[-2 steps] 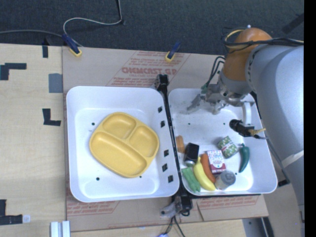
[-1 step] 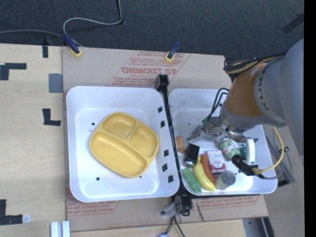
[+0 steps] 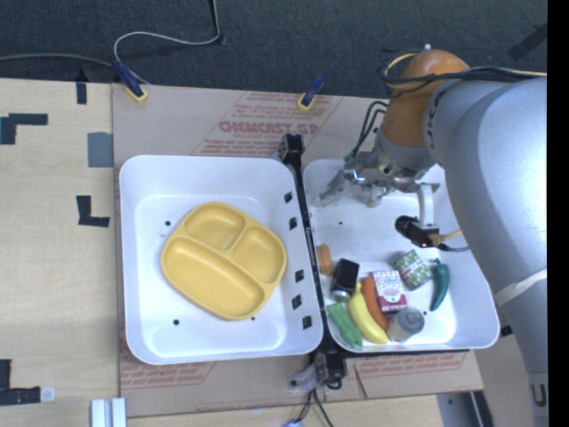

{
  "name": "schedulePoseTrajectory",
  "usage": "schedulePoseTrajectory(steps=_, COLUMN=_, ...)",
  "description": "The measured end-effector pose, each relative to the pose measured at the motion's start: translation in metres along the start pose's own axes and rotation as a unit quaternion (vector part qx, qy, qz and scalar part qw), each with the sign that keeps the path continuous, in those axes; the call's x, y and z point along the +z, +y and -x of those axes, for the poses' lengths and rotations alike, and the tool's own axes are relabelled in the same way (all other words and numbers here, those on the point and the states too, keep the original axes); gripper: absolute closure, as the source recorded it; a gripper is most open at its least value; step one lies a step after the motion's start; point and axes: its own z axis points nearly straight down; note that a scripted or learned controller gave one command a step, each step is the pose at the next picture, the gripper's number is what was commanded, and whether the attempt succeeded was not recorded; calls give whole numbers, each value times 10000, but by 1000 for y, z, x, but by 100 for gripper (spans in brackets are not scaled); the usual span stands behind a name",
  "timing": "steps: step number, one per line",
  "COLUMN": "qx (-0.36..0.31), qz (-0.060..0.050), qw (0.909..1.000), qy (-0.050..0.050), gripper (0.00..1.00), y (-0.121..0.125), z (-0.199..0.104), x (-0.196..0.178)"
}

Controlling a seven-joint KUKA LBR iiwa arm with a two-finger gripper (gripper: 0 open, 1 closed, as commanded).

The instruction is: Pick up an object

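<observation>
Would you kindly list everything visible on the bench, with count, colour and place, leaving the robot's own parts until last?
Bins: two, white, side by side on the bench.
Divided plate: one, yellow, three compartments, middle of the left bin.
Banana: one, yellow, near edge of the right bin.
Carrot: one, orange, beside the banana.
Chilli pepper: one, green, right side of the right bin.
Small carton: one, red and white, among the pile.
Black block: one, black, left of the carrot.
Clamps: two, blue and yellow, at the cardboard's far edge.
Arm: one, grey with an orange band, over the right bin.
Hand: one, metal, above the right bin's far end.
</observation>
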Motion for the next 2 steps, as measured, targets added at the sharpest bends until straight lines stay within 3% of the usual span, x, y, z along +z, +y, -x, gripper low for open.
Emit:
schedulePoseTrajectory(steps=1, qx=9, qz=-4, qw=10000, qy=-2, gripper=0, y=-76, z=10, x=-1)
schedulePoseTrajectory(steps=2, qx=9, qz=6, qw=10000, qy=-2, gripper=0, y=-122, z=-1, x=-1)
